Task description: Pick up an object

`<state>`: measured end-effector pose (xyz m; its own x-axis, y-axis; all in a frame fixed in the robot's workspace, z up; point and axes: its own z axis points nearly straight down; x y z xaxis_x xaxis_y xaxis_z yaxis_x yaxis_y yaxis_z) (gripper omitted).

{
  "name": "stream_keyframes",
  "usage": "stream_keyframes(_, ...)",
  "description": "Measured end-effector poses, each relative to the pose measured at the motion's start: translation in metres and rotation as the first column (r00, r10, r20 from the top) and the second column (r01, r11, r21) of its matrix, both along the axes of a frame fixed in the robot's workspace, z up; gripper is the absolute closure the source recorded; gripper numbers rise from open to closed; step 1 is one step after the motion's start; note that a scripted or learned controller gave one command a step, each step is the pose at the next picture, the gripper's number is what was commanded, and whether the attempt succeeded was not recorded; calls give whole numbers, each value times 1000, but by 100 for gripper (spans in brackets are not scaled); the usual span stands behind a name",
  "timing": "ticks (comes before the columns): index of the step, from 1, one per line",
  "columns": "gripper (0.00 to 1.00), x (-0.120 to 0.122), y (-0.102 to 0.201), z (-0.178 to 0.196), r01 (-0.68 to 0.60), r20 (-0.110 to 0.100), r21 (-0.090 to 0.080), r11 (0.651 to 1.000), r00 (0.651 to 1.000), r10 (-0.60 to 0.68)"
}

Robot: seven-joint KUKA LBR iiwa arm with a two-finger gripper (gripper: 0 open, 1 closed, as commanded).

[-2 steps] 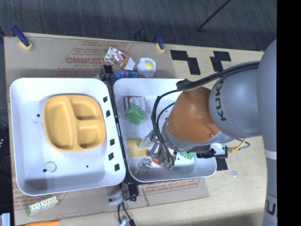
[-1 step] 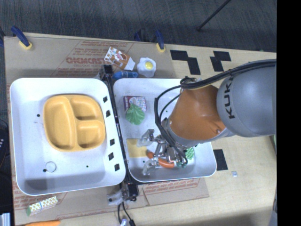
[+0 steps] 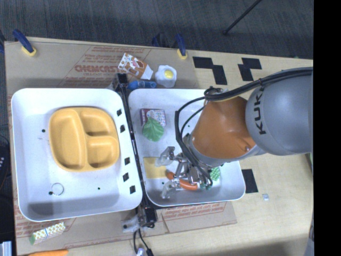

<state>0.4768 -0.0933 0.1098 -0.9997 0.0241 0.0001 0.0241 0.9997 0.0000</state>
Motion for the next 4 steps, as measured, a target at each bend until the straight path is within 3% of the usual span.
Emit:
stream_keyframes(1,0,4,-1,12,-254,0,0,967,967,254)
stream_keyframes(2,0,38,-2,-18,-370,0,0,929,929,370)
stream_keyframes(3,0,12,-8,-15,-284,-3,2,959,959,284)
stream_keyframes(4,0,8,-2,-18,-433,-3,2,901,901,433)
